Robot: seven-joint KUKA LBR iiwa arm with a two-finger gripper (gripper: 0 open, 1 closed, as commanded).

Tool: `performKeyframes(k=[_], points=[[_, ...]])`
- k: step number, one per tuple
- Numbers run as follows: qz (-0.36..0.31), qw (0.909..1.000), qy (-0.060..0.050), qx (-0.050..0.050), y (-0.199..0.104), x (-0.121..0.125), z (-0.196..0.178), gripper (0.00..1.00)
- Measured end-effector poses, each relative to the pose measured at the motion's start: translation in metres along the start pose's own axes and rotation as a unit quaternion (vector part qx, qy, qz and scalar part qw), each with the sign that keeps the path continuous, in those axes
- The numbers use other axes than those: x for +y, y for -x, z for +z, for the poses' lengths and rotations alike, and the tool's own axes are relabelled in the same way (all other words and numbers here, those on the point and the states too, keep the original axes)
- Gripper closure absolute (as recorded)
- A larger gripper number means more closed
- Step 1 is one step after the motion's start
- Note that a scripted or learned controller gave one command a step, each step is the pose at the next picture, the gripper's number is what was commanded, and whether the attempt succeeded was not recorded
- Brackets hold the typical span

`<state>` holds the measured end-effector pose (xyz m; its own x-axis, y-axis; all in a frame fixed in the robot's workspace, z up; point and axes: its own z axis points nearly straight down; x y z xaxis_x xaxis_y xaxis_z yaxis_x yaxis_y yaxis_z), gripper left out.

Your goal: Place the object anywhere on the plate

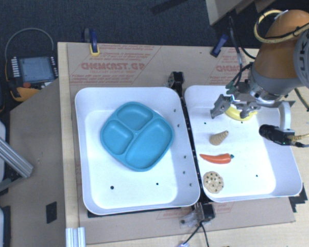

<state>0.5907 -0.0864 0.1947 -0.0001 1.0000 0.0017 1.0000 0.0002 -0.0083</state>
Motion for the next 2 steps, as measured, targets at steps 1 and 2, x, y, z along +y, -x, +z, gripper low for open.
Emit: performKeyframes(k=[1, 2], points=[[0.001, 1.0000, 0.000, 0.000, 0.005, -0.009, 0.052, 0.00], [0.000, 1.0000, 0.001, 0.000, 0.005, -0.010, 0.105, 0.00]])
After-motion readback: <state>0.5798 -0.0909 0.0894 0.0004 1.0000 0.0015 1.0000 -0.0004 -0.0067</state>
